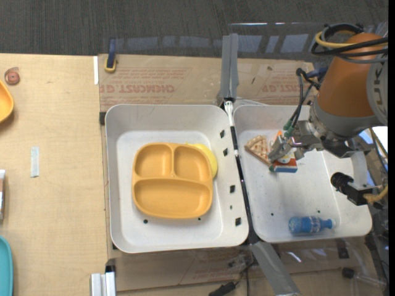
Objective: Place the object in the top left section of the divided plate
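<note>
An orange divided plate (173, 180) lies in the left bin (123, 227), with a yellow item (212, 159) peeking out behind its right rim. My gripper (279, 153) hangs over the right bin (345, 227), low above a cluster of small objects: a waffle-patterned tan piece (257, 146) and a blue-and-red block (286, 166). The fingers point down-left into that cluster. Whether anything sits between them is hidden by the wrist.
A blue plastic bottle (310, 225) lies on its side near the right bin's front edge. A metal divider (229, 73) runs between the bins at the back. A wooden table (49, 165) at the left carries an orange dish (3, 103) and small bits.
</note>
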You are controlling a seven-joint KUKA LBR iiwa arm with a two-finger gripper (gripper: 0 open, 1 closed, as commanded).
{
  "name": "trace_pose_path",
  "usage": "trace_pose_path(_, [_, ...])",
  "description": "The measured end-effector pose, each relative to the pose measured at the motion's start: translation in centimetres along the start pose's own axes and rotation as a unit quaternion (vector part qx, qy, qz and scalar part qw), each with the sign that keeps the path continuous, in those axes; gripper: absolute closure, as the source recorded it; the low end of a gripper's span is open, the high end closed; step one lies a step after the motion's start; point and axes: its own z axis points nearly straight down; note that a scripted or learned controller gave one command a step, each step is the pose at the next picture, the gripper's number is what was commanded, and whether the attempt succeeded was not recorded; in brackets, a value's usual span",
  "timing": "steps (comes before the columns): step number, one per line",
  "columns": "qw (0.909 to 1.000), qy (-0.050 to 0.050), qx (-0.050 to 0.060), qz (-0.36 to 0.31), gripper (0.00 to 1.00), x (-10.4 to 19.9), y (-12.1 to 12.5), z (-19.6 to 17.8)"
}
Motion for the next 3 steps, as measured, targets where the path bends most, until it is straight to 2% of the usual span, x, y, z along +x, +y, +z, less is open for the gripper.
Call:
trace_pose_path(1, [0.9986,-0.001,0.000,0.053,1.00,5.9,1.6,-0.8])
trace_pose_path(2, [0.9816,-0.001,-0.001,-0.191,1.00,11.0,2.2,-3.8])
trace_pose_path(3, [0.9499,-0.001,-0.002,-0.313,1.00,17.2,6.4,-8.3])
